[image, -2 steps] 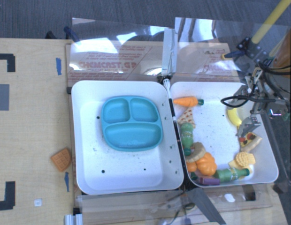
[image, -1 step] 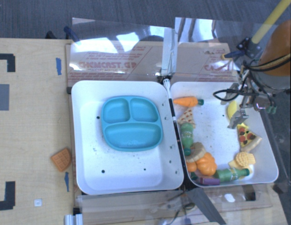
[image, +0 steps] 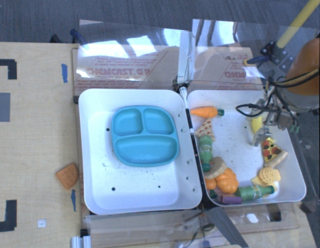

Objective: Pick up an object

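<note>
Wooden surface [image: 31, 138] carries two bins; the tool [image: 263, 133] is poised over the pizza slice [image: 272, 151]. Its state cannot be told. The slice should be centred before closure.

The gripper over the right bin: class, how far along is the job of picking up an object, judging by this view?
Done: the gripper has reached the right bin, low beside the pizza slice and a yellow toy. In hand: nothing visibly between its fingers, so no grasp can be claimed. Left: closing on a toy and lifting it. The carrot and the green bottle lie in the bin; the blue plate sits in the left bin.
</note>
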Robot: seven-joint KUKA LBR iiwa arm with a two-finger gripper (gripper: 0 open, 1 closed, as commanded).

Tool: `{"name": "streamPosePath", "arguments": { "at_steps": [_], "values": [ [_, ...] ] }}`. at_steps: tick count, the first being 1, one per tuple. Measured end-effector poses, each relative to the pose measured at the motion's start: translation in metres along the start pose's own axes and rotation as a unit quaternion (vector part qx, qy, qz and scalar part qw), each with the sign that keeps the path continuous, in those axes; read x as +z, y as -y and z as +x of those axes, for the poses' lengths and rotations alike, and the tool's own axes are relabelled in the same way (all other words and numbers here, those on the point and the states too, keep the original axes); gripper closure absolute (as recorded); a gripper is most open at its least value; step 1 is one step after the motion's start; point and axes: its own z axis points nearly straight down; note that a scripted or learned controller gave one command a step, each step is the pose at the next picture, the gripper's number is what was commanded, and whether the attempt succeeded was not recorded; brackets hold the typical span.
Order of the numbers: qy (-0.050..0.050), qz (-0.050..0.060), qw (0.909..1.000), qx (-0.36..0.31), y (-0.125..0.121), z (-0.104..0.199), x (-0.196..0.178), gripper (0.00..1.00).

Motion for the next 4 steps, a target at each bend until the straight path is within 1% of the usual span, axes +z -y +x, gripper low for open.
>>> {"name": "streamPosePath", "arguments": {
  "at_steps": [1,2,3,4],
  "values": [
    [-0.002,0.000,1.0000,0.004,-0.014,0.030,0.000,0.00],
    [0.007,0.001,1.0000,0.003,-0.015,0.025,-0.015,1.00],
    [0.006,0.001,1.0000,0.003,-0.016,0.026,-0.014,0.00],
    [-0.001,0.000,0.9999,0.016,-0.031,-0.010,0.001,0.00]
  ]
}}
